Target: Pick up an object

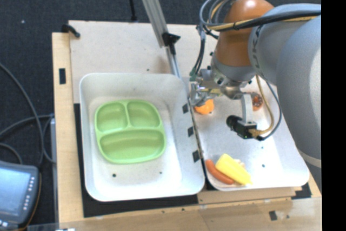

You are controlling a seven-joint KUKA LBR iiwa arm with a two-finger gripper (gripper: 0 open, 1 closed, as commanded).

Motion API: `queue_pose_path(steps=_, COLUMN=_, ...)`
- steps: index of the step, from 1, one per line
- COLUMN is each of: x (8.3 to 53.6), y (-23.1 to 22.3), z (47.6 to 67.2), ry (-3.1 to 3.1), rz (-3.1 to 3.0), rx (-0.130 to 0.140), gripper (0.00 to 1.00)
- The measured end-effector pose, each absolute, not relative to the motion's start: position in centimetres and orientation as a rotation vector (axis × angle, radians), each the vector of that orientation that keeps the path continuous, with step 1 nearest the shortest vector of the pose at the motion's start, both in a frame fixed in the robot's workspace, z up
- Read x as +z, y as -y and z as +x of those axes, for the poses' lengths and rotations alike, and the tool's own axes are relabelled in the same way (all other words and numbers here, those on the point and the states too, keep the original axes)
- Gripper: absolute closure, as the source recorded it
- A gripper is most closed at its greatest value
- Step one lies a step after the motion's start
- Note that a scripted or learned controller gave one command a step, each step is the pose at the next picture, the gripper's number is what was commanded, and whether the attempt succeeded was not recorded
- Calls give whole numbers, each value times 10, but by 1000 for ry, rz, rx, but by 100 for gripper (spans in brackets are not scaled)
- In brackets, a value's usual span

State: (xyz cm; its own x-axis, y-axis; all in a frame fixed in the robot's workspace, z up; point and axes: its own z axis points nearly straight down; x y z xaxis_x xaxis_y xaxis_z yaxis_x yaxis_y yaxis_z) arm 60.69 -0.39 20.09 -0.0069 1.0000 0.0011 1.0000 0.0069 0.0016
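Gripper [201, 96] low over orange ball [204, 108], right bin [281, 165], far-left corner.
Ball sits just below/in front of fingers, touching or nearly; can't tell if fingers open or shut.

Glossy green plastic tray [130, 131]

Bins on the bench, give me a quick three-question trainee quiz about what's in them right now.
1. True or false: the green tray lies in the left bin.
2. Which item sits nearest the gripper? A) orange ball B) yellow piece C) carrot
3. Fill in: the yellow piece rests against the ____.

Key: 1 true; 2 A; 3 carrot.
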Motion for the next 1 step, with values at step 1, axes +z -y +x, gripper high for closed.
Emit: queue_pose_path(steps=1, x=213, y=40, z=576, ry=-2216, rz=2225, rx=-3, gripper=100)
